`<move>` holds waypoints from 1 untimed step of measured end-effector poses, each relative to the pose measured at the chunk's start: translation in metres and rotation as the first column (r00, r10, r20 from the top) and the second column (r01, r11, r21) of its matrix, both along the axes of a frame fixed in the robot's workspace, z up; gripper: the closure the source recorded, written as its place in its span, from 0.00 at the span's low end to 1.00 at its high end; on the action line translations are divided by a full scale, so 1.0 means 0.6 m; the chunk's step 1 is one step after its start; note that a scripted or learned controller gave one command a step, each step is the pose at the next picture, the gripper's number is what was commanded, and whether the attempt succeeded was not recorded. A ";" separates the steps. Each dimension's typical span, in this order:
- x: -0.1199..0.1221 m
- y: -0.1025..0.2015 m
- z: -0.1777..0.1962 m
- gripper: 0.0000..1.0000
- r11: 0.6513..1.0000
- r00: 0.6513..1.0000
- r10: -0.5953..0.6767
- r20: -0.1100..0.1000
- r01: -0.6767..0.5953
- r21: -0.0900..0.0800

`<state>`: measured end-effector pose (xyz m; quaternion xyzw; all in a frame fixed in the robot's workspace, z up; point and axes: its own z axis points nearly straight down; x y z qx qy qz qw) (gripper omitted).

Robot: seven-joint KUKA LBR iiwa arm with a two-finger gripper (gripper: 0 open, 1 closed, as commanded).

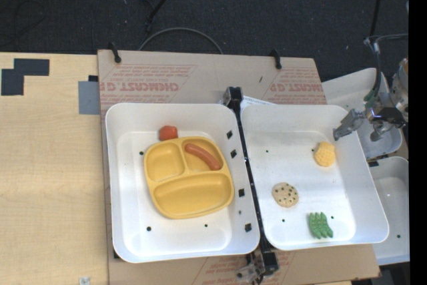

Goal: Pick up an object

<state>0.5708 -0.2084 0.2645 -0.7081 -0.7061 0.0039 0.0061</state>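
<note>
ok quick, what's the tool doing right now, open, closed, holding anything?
Tool: at the right bin's upper right edge, above the corn; nothing seen between its parts, and open or closed cannot be told.

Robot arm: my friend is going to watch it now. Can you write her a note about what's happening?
Gripper: at the right bin's far right edge, holding nothing visible.
Right bin: yellow toy corn, round chocolate-chip cookie, green toy vegetable.
Left bin: yellow divided plastic plate with a toy sausage in one compartment; small red-orange toy beside the plate.
Done: nothing picked up.
Left: grab one; the corn looks closest.
</note>
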 end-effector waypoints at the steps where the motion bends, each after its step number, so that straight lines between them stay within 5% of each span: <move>1: 0.004 0.001 0.012 0.00 1.000 1.000 0.003 0.013 -0.003 -0.003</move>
